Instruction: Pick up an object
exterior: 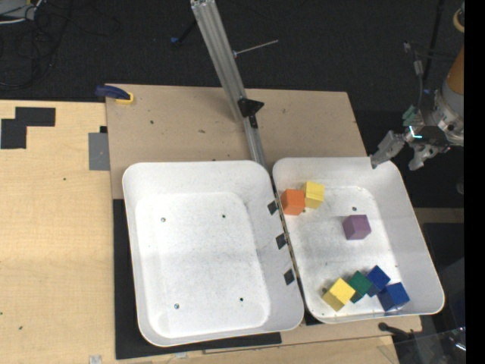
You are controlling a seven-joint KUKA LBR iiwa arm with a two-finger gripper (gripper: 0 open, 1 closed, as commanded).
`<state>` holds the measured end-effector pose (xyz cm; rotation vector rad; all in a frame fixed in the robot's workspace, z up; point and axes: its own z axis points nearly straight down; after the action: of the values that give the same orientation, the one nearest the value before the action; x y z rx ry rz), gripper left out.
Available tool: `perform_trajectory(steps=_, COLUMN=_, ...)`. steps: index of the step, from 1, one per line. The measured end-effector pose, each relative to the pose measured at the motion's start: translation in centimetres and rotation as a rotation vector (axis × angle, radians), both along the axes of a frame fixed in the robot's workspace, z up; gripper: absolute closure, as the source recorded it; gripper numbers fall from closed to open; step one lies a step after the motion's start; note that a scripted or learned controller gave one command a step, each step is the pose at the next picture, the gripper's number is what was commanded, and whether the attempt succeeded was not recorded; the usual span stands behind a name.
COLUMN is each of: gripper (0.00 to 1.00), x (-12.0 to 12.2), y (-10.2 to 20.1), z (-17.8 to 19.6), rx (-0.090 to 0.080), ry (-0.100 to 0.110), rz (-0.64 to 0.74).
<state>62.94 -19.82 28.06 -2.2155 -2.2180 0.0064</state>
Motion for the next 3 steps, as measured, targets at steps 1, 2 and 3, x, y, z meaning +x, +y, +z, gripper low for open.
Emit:
perform_trajectory(steps=1, gripper=0.0, x=0.1, y=0.1, z=0.3, rx=-0.002, ry=-0.004, rz=0.003)
perform_trajectory(steps=2, gripper=0.0, x=0.7, y=0.8, z=-5.2, rx=0.0, ry=0.0, rz=0.003)
perform_trajectory(steps=3, gripper=0.0, x=0.0, y=0.8, z=-11.5, rx=0.001, ry=0.002, rz=-0.001)
